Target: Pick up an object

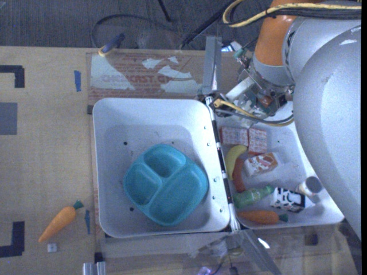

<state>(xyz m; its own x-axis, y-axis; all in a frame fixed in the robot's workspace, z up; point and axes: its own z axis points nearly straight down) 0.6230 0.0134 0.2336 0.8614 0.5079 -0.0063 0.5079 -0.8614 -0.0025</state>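
Observation:
My gripper (257,103) hangs over the far end of the right bin (309,213), below the orange wrist band; its fingers are lost among cables and grey parts. Just below it lie two red-and-white packets (245,137). Further toward the front sit a yellow banana (234,156), a white pouch with red print (261,163), a green bottle (252,196), a black-and-white carton (288,199) and an orange carrot (259,216). Nothing is seen held.
The left bin (114,119) holds a teal divided plate (166,183). A toy carrot (58,222) lies on the bench at the front left. The arm's grey body covers the right bin's right side. A grey post (210,62) stands behind the bins.

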